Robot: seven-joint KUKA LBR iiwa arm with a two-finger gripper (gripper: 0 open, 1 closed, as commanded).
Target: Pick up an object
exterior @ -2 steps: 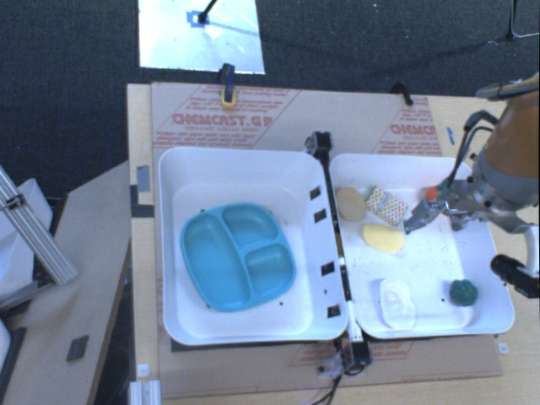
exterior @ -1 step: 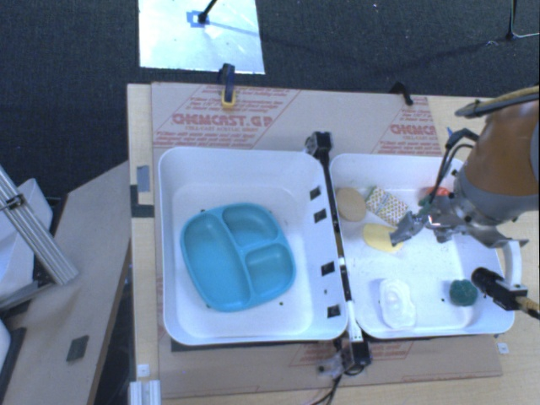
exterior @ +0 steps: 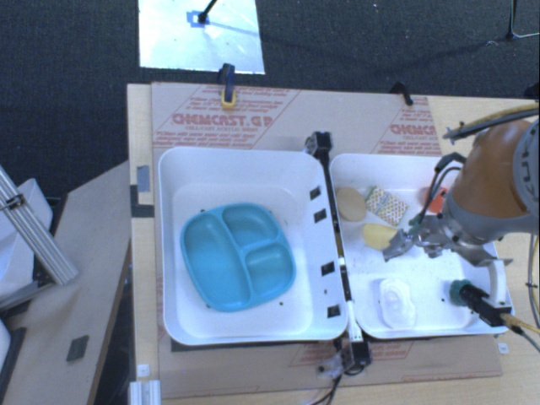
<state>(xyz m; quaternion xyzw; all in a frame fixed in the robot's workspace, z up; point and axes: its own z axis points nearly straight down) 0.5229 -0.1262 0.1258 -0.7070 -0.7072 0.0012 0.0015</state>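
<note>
Near edge of the right bin (exterior: 422, 332): a white lumpy object (exterior: 396, 302) lies on the floor of the bin, and a dark teal-tipped tool (exterior: 474, 300) rests at the bin's right corner. Above these, my gripper (exterior: 398, 247) reaches in from the right, low over the bin; whether it is open or closed I cannot tell, since the tips are blurred and small. It lies just beside, perhaps touching, a yellow rounded object (exterior: 378, 235), pale and smooth, in the middle of the right bin. No object is seen clamped. Farther back: a tan disc (exterior: 351, 203), a patterned yellow-and-white packet (exterior: 386, 204) and a small orange item (exterior: 435, 199) partly hidden by my wrist. The left bin (exterior: 181, 175) holds a blue divided plate (exterior: 238, 256).
</note>
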